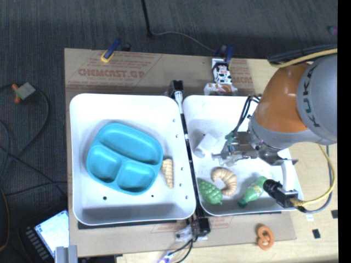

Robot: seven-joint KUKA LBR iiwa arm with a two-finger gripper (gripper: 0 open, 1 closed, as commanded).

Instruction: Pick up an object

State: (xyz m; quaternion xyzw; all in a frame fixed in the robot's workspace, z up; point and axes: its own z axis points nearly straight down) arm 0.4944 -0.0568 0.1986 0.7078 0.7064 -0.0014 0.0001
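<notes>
From the camera view, the pincer (235,153) hangs low in the right bin (193,109), just above the beige croissant toy (225,179); whether it is apart or together I cannot tell. Nothing looks lifted, so grasping remains undone.

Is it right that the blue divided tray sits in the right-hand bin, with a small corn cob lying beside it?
Not quite. The camera view shows the blue divided tray in the left bin, not the right one. The small corn cob does lie beside it there.
</notes>
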